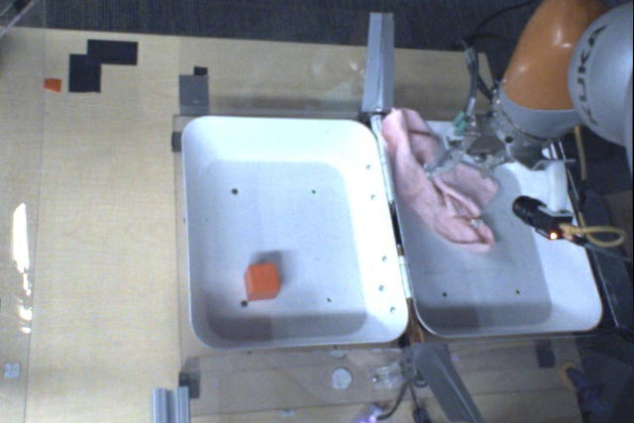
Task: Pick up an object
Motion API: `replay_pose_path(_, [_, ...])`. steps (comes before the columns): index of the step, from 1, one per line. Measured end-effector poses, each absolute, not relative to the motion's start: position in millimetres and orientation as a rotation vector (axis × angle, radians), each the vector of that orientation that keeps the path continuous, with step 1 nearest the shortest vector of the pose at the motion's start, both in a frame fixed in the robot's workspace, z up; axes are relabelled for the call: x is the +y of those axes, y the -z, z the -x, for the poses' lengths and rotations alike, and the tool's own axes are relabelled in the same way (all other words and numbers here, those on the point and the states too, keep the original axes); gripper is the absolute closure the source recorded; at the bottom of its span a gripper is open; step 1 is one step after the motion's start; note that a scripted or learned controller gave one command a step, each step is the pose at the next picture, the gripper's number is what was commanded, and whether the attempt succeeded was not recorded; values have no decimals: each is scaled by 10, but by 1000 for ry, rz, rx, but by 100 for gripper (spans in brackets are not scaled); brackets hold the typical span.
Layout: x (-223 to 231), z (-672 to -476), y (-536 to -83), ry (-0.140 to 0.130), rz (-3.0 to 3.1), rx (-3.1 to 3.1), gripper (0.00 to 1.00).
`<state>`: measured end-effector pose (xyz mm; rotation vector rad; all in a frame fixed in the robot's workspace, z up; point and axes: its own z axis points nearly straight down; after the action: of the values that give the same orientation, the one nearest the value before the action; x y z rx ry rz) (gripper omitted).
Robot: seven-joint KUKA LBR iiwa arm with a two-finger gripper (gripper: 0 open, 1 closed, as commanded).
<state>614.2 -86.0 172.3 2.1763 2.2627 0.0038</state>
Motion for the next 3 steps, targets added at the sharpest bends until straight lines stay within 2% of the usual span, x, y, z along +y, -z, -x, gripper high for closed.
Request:
replay_pose_path(1, [-930, -6046, -981, -9, -1831, 2543, 0])
replay_pose_path(2, [-1092, -5827, -902, -12, -1761, 2584, 0])
replay_pose_path(3, [-1089, -5871, -1046, -20, -1752, 2575, 100])
